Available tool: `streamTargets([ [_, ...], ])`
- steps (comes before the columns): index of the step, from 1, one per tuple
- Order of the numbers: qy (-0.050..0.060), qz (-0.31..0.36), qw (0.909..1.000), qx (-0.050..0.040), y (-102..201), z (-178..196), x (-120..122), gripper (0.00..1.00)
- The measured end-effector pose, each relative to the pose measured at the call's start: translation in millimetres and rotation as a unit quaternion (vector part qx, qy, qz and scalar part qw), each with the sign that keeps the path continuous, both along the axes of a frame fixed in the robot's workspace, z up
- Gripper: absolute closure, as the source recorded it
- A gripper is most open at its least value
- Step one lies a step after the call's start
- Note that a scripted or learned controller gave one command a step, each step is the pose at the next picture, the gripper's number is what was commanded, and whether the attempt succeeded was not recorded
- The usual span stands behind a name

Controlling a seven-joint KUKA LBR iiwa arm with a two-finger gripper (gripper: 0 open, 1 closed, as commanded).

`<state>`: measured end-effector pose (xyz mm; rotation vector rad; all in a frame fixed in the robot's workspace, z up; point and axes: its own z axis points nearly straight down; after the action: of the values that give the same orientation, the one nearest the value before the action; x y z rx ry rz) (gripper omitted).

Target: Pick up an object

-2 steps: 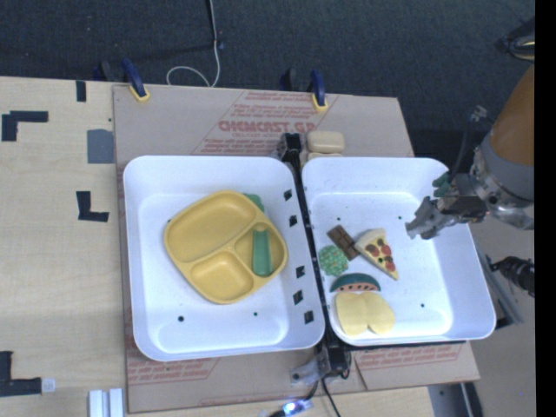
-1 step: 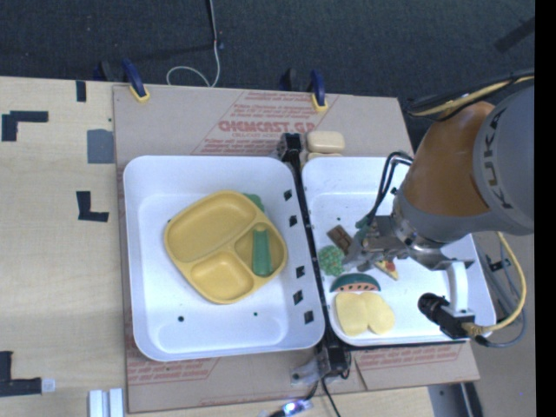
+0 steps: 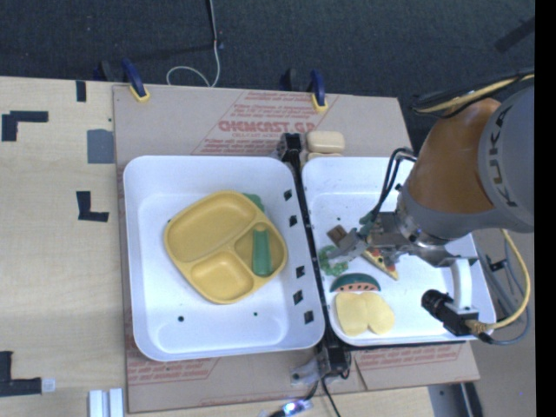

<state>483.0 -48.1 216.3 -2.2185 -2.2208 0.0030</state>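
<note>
The arm reaches in from the right, its orange band above the right bin (image 3: pixel 347 174), and the tool (image 3: pixel 346 243) sits low over that bin's middle. Its dark fingers point left, but whether they are spread or pressed together cannot be told, and nothing can be seen between them. Just near of the tool lies a small green piece (image 3: pixel 330 261), and right of that an orange wedge-shaped piece (image 3: pixel 382 262) partly under the wrist. Nearer still are a watermelon-slice toy (image 3: pixel 355 281) and, touching it on the near side, a pale yellow lumpy object (image 3: pixel 364 314). In the left bin (image 3: pixel 143 233) a yellow divided plate (image 3: pixel 208 233) holds a green cylinder (image 3: pixel 261 252) in its right compartment. A beige block (image 3: pixel 325 142) rests on the counter's cardboard just beyond the right bin's far edge.
</note>
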Motion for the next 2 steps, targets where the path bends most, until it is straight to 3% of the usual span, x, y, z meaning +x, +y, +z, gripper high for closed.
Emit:
streamTargets([
  [1,0.002,-0.003,1.0000,-0.0013,-60.0,-62.7,14.8,0.00],
  [2,0.000,0.000,1.0000,0.0000,-56.3,-59.4,16.1,0.00],
])
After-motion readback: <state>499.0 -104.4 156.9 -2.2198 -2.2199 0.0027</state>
